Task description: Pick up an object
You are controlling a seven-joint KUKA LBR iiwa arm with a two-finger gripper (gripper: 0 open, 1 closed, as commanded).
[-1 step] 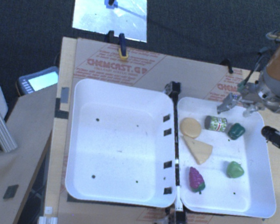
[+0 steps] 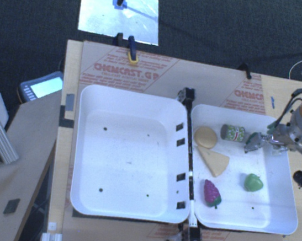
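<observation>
Grey fingers [image 2: 253, 142] slightly parted, holding nothing, just beside the green can [image 2: 233, 133].

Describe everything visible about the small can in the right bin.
The can is a small cylinder lying on its side on the floor of the right bin, near the far wall. It has a green label with pale markings and greyish metal-looking ends. It lies apart from the round tan piece on its left. The gripper hangs close on its right; contact cannot be told.
</observation>
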